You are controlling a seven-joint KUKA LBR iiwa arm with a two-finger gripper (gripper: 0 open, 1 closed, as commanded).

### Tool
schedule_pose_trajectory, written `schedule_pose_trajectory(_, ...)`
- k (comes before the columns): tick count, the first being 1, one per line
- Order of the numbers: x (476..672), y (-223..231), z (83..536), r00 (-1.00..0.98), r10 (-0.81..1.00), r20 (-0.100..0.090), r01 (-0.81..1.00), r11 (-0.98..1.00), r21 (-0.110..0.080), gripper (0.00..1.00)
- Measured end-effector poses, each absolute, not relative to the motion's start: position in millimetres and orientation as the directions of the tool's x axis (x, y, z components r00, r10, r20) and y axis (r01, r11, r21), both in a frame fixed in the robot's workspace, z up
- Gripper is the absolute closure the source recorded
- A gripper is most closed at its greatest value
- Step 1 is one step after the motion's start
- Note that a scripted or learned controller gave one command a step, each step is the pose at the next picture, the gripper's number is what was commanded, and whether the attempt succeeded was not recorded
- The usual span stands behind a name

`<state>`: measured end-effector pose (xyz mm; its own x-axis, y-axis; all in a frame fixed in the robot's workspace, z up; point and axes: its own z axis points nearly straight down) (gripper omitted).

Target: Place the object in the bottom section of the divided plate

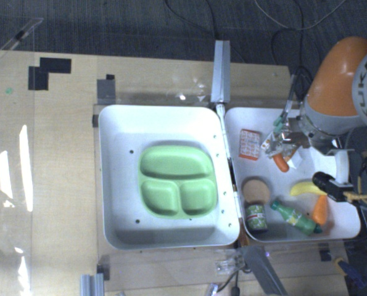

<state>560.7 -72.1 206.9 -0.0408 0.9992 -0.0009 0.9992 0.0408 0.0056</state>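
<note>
The hand is hovering in the right bin, with a small orange thing sitting just under it; whether it is gripping cannot be told. The green divided plate is lying well to the left.

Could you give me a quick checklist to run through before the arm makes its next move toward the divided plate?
1. Green divided plate sits flat in the left bin: ok.
2. Plate sections hold nothing yet: ok.
3. Gripper is over the right bin, above a small orange object: ok.
4. Orange object is secured in the grip: cannot tell.
5. Other items nearby (red card, banana, green bottle, can) sit apart from the orange object: ok.
</note>
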Motion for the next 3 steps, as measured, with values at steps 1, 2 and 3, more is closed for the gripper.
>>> schedule_pose_trajectory(1,610.7,4.2,222.4,0.002,1.000,0.000,1.000,-0.002,0.004,1.00)
schedule_pose_trajectory(2,605.3,109.6,238.9,-0.099,0.995,0.001,0.995,0.099,0.004,1.00)
schedule_pose_trajectory(3,605.4,109.0,238.8,-0.099,0.995,0.000,0.995,0.099,0.004,0.00)
